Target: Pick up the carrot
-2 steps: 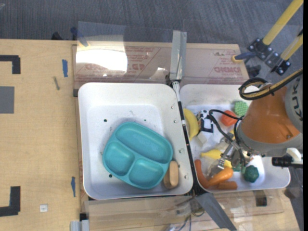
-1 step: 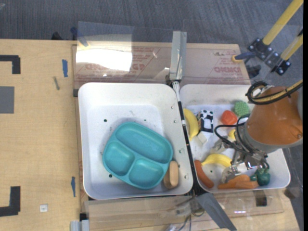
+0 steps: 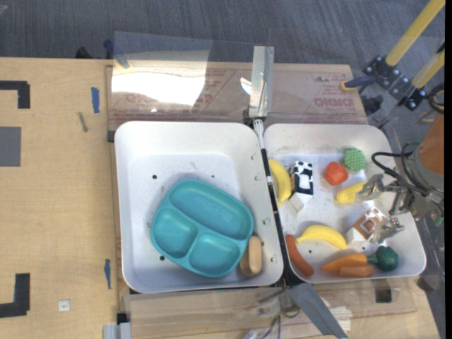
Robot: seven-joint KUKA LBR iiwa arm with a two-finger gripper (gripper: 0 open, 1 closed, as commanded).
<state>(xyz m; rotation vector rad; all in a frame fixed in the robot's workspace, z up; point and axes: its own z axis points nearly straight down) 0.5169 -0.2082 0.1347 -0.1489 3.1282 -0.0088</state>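
A: Where is the carrot [image 3: 348, 263]?

B: In the right bin [image 3: 413, 270], along its near edge toward the near right corner, lying flat, with a banana [image 3: 321, 236] just behind it and a green vegetable [image 3: 386, 258] at its right end.

A: And the gripper [image 3: 385, 207]?

B: Over the right side of that bin, above a small orange-and-white packet [image 3: 368, 225]. Whether it is parted or closed, I cannot tell.

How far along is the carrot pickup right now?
Nothing looks done: the carrot lies in the right bin, near its front wall, beside a banana. The pincer sits above it in that bin, not on it. Reaching, grasping and lifting are left.
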